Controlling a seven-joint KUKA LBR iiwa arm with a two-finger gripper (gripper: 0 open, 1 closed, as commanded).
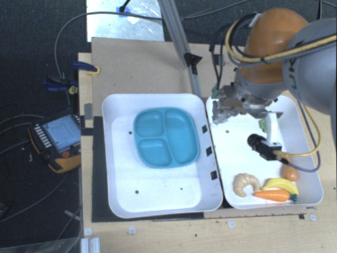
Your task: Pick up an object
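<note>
The arm point(295, 46) runs off the right edge of the frame and covers the upper part of the right bin point(231, 157). The gripper point(224, 109) is a blurred grey mass at that bin's upper left. A small green thing point(262, 124) beside it is half hidden, too small to identify.

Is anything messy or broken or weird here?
Nothing looks broken or spilled. The blue plate sits flat in the left bin. The croissant, banana, carrot and egg huddle in the right bin's near corner, tidy enough.
</note>
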